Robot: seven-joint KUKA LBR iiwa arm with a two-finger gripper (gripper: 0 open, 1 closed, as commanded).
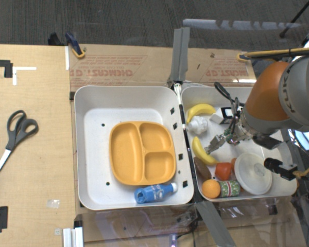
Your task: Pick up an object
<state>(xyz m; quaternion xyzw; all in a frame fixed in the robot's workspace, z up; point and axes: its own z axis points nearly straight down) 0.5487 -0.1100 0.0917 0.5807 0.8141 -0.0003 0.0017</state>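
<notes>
Bananas lie in the right bin, just beside the gripper; whether it is clenched I cannot tell. Crowding from the tomato and bowl could spoil a grasp.

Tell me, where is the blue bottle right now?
The blue bottle lies on its side in the left bin, along its near edge, just below the yellow divided plate.

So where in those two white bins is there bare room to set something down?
Left bin: bare floor left of and behind the yellow divided plate; the blue bottle takes the front edge. Right bin: crowded with bananas, orange, white lid.
</notes>
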